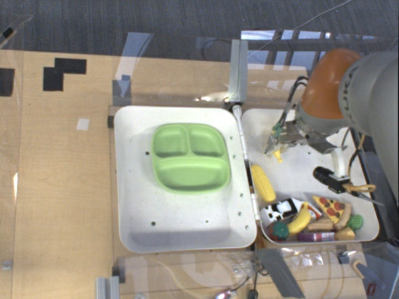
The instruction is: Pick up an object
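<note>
My gripper (273,147) hangs over the upper left part of the right bin (298,170), tilted down and to the left. A small yellow bit (277,157) shows just under its tip; I cannot tell what it is. A yellow corn cob (262,184) lies below the gripper along the bin's left wall. At the bin's near end are a banana (300,218), a black-and-white toy (280,210), a pizza slice (330,210) and a green ball (280,231). Nothing is visibly held.
The left bin (140,229) holds a green divided plate (190,156) near its middle. A metal divider (244,161) separates the bins. The grey arm with its orange band (327,86) covers the right bin's upper right corner.
</note>
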Robot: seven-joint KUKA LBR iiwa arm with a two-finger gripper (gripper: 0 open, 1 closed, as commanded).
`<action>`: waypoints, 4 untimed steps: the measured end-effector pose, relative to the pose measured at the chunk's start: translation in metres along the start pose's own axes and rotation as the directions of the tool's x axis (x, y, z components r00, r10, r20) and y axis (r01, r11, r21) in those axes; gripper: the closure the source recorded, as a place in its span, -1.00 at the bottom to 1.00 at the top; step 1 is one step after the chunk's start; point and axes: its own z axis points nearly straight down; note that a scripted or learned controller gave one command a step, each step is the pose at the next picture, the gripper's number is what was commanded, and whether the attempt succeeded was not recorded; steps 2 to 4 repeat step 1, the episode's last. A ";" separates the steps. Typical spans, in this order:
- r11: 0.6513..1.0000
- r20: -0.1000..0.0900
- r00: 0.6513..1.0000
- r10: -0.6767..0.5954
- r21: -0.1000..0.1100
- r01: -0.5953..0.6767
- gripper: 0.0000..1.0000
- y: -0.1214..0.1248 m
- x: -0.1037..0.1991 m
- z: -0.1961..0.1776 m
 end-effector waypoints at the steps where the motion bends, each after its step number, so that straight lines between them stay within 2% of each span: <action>1: 0.978 0.003 0.979 0.206 0.014 -0.206 1.00 -0.022 0.047 -0.121; 4: 0.978 0.003 0.979 0.206 0.014 -0.206 1.00 -0.022 0.047 -0.121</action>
